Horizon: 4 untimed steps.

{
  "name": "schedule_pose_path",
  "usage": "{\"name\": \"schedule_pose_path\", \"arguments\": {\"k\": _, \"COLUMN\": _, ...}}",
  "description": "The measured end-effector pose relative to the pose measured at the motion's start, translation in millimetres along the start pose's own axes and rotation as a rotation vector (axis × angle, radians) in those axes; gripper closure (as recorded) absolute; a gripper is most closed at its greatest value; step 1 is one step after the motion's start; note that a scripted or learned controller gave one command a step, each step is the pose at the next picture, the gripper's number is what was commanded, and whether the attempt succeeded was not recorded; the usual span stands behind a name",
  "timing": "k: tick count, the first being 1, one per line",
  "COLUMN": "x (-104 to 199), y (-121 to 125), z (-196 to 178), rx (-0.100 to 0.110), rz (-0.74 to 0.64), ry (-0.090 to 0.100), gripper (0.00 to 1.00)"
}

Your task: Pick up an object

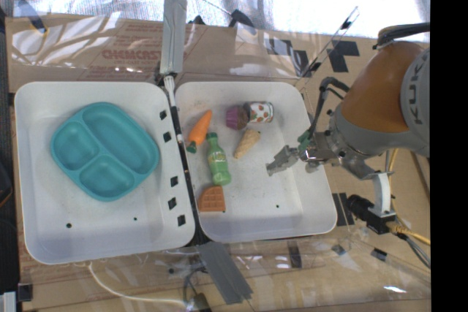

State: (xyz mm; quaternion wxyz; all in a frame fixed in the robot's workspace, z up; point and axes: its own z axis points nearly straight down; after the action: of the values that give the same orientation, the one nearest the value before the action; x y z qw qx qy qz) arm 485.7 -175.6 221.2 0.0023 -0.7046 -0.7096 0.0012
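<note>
While the arm [380,102] reaches in from the right, its hand [281,161] hangs over the right bin [292,219], near the right wall, fingers slightly spread, nothing between them. Objects lie left of it in that bin: carrot [199,128], green bottle [217,158], waffle piece [212,199], ice-cream cone [247,142], purple cupcake [236,116] touching a small can [260,112]. Left bin [36,230] holds a teal divided plate [104,150].
</note>
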Motion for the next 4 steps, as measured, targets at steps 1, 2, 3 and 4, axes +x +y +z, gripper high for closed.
{"name": "schedule_pose_path", "arguments": {"k": 1, "x": -34.4, "y": 93.0, "z": 127.2, "rx": -0.008, "rz": 0.114, "ry": -0.002, "gripper": 0.0}}
{"name": "schedule_pose_path", "arguments": {"k": 2, "x": 31.9, "y": 129.4, "z": 130.1, "rx": -0.001, "rz": 0.49, "ry": 0.002, "gripper": 0.0}}
{"name": "schedule_pose_path", "arguments": {"k": 3, "x": 31.3, "y": 128.8, "z": 121.1, "rx": 0.004, "rz": 0.485, "ry": 0.001, "gripper": 1.0}}
{"name": "schedule_pose_path", "arguments": {"k": 4, "x": 50.6, "y": 26.9, "z": 130.0, "rx": 0.002, "rz": 0.714, "ry": 0.001, "gripper": 1.0}}
